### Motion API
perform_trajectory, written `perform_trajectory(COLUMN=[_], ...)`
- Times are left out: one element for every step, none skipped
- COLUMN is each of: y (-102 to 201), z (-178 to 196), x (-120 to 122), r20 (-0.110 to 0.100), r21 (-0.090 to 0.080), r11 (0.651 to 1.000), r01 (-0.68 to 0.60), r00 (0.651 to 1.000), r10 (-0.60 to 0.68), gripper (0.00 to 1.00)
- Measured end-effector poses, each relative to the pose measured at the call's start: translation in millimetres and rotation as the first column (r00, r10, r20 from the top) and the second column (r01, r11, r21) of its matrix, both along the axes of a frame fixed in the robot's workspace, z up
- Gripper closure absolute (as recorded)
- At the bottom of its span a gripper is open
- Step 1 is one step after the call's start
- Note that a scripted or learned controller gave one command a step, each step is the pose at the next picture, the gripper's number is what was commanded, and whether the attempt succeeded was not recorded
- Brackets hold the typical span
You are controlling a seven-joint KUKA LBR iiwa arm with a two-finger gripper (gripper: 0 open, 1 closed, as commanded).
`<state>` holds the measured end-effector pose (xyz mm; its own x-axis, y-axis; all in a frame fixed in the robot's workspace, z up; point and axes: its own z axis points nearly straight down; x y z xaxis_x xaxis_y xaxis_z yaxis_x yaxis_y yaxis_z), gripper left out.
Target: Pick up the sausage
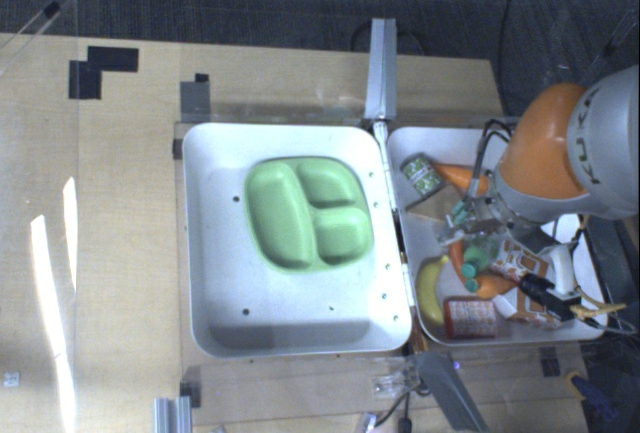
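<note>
Plenty to mis-grab: the right bin is crowded, so a wrong pick looks likely to me.
Green tray sits left; banana, can and packet crowd my gripper. Sausage is somewhere in that clutter, I can't single it out. Claw state: can't tell. Arm bends steeply down from the right.
</note>
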<state>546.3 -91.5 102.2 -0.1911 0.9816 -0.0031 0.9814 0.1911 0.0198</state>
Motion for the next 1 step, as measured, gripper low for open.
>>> perform_trajectory(y=[45.0], z=[165.6], x=[1.3], r20=[-0.012], r21=[-0.002], r11=[0.996], r01=[-0.087], r00=[0.996], r10=[0.087], gripper=[1.00])
